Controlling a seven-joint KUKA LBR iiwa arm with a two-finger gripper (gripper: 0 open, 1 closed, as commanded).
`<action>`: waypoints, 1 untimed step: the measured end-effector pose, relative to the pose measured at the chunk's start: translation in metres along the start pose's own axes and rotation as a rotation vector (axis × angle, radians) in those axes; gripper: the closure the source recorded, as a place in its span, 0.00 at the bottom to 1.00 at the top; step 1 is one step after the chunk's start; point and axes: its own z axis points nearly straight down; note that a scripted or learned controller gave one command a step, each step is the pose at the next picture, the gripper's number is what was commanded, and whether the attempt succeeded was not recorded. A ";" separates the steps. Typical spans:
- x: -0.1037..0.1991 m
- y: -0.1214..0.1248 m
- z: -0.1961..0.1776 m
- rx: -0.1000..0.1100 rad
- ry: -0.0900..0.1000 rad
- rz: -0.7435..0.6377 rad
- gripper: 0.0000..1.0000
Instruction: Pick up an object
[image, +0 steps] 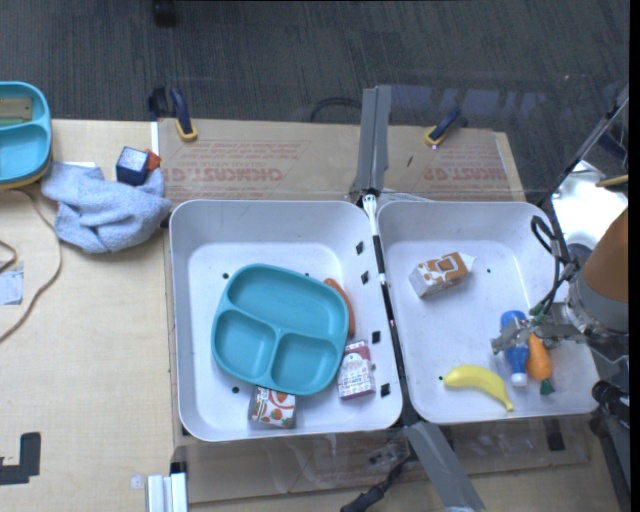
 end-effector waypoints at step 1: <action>-0.001 0.003 -0.014 -0.009 -0.002 0.002 1.00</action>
